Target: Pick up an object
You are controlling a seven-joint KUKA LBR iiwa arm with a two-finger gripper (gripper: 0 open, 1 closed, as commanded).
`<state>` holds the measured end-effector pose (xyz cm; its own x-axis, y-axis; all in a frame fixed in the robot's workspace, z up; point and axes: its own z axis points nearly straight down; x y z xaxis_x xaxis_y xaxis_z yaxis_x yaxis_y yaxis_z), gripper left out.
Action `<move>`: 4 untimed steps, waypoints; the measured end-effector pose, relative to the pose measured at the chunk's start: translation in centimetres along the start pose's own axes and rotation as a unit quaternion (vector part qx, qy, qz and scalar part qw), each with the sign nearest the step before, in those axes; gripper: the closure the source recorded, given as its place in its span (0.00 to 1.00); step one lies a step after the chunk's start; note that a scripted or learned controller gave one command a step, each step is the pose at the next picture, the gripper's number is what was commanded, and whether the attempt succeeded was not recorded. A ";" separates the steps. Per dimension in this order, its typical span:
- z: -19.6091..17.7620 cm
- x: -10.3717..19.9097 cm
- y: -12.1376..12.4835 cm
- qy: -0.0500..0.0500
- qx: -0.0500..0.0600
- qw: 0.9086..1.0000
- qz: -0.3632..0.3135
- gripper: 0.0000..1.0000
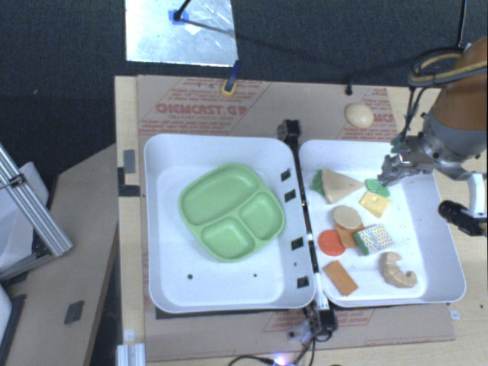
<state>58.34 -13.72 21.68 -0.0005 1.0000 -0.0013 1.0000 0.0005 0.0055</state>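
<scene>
The right bin (438, 239) holds several toy foods: a pale wedge (338, 184), a yellow cheese block (374, 203), a small green piece (377, 186), a tan round (348, 217), a red disc (330, 242), a speckled block (374, 239), an orange bar (340, 277) and a beige croissant shape (397, 270). My gripper (390, 170) hangs at the bin's upper part, its tip just above the green piece and the cheese block. Nothing shows between its fingers.
The left bin (164, 204) holds a green divided plate (231, 211). A beige egg-shaped object (359, 115) lies on the cardboard behind the right bin. A black clip bar (299, 204) joins the bins. A metal sheet (181, 21) lies at the back.
</scene>
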 end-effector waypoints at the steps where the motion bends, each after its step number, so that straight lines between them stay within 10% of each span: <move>1: -0.8 0.0 0.1 0.000 0.001 1.000 -0.001 1.00; 4: -1.6 13.5 6.4 0.002 0.001 1.000 -0.005 1.00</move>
<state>64.75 -0.23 23.31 -0.0102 0.9999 0.0021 0.9999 0.0102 0.0038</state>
